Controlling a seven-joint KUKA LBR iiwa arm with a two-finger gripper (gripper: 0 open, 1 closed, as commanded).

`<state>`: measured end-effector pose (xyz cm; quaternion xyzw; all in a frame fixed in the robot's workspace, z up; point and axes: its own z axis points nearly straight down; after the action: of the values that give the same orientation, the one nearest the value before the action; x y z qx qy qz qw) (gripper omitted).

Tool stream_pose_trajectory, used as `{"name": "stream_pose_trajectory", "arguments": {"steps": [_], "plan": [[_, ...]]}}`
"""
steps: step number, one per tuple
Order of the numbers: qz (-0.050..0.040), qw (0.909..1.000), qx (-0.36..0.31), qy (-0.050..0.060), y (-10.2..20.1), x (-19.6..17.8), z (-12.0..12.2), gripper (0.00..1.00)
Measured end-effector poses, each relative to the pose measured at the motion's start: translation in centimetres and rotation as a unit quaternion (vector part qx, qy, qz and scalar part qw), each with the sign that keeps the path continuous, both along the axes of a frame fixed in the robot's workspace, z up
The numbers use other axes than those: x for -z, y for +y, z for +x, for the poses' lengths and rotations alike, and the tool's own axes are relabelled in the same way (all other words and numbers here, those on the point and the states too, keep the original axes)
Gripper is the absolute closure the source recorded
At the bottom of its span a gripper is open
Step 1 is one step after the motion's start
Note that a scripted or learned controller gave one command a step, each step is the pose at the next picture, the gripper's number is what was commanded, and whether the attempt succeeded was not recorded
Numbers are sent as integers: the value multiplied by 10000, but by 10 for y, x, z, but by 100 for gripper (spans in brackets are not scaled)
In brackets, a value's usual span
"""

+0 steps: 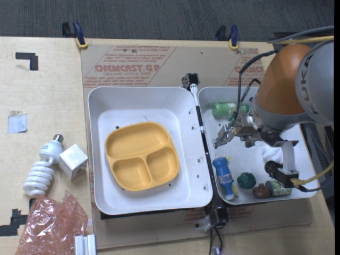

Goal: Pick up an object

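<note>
The right bin (208,98) holds several small objects. A green bottle (225,109) lies near its back wall. A blue bottle (223,177) lies along the left front side, beside a dark green round object (246,180). A brown object (260,191) and a multicoloured one (280,188) sit at the front edge. A white crumpled item (272,154) lies partly under the arm. My gripper (225,135) hangs over the middle of the right bin, between the green and blue bottles, with nothing visibly held. The wrist hides the bin's right part.
The left bin (96,142) holds a yellow divided plate (142,155). On the bench to the left lie a spiral light bulb (41,169), a white cube (73,161) and a crinkled reddish plastic bag (50,224). The arm's orange band (281,84) looms over the right bin.
</note>
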<state>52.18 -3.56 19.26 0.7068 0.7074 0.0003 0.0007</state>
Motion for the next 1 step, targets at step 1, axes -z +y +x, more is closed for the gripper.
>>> {"name": "stream_pose_trajectory", "arguments": {"steps": [1], "plan": [[-5,10000,2,2,-67,38,41,0]]}}
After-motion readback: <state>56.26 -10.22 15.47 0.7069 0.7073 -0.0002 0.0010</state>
